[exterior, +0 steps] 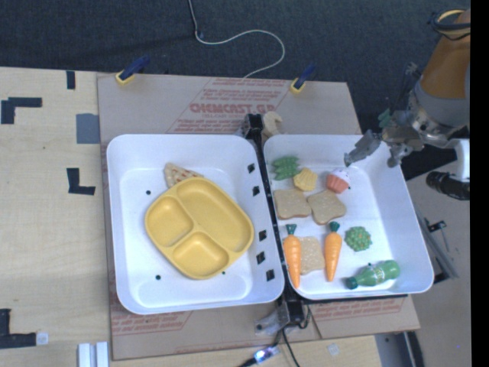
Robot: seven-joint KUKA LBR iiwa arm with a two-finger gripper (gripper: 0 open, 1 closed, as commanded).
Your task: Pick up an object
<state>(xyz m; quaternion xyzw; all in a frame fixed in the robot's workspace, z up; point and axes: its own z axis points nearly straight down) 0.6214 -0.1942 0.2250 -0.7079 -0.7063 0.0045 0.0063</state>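
Two white bins (122, 205) sit side by side. My pincer (374, 150) hangs spread apart over the right bin's far edge, near the strawberry (337, 182).

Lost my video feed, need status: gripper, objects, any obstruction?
Gripper over right bin's far edge, holding nothing. Toy food lies untouched in bin. Nothing in the way.

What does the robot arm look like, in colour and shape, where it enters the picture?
The arm is a thick rounded body with an orange band above a grey wrist. Below it sits a grey metal gripper with two slim fingers and small teal-green details near its base.
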